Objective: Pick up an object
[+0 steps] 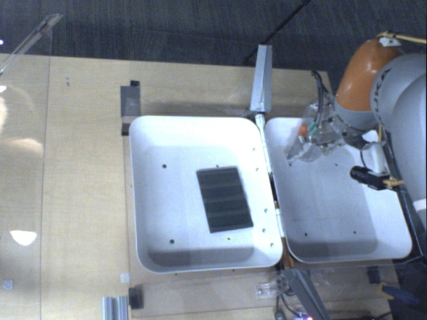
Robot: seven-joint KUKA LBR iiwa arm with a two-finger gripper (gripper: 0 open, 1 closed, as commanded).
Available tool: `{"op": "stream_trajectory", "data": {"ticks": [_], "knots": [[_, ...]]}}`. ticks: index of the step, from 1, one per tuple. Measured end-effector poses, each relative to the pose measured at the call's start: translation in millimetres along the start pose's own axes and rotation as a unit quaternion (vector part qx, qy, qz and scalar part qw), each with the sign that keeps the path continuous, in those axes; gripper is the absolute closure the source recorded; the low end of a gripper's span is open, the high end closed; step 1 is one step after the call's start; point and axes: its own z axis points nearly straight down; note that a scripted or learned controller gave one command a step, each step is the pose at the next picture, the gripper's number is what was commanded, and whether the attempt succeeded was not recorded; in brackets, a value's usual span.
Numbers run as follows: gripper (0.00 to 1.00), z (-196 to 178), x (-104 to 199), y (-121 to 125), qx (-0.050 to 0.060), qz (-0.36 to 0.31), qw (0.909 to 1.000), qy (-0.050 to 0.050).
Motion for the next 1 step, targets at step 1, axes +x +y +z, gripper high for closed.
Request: {"op": "stream_trajectory", "data": {"ticks": [1], "knots": [[0.0, 0.6, -72.7, -16.1, -0.003, -0.024, 0.9997, -0.003]]}}
